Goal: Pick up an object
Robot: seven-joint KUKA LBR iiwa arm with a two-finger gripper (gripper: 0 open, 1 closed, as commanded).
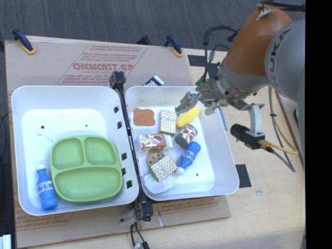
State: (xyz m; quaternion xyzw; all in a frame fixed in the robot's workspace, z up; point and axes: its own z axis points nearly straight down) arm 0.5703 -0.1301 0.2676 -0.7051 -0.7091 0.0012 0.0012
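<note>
Here the arm (pixel 270 45) reaches over the right bin (pixel 224 154), its gripper (pixel 193 104) poised just above the yellow corn (pixel 187 117) among the clutter, jaws spread and holding nothing, so the approach seems underway and closing squarely on the corn comes next.

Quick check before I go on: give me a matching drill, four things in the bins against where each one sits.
Things:
1. green plate
2. corn cob
3. orange bread slice
4. blue bottle

Places:
A. right bin, far left corner
B. left bin, near left corner
C. right bin, beside the gripper
D. left bin, middle

Pairs: 1-D, 2-C, 3-A, 4-B
</note>
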